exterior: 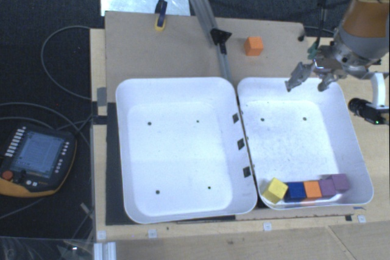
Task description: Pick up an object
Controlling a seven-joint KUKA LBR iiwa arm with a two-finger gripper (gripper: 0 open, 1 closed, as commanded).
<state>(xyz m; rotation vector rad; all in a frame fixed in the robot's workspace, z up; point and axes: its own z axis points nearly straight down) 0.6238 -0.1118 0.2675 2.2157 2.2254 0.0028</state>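
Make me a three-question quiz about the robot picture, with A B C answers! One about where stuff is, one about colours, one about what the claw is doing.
1. Where are the blocks in the right bin?
A. along its near edge
B. in its middle
C. at its far edge

2. What colour is the lone cube on the bench beyond the bins?
A. green
B. orange
C. white

3. What is the gripper doing?
A. squeezing a block
B. lying in the left bin
C. open, holding nothing

Answers:
1 A, the yellow block, blue block, orange block and purple blocks line the near wall.
2 B, it looks orange.
3 C, its fingers are spread with nothing between them.
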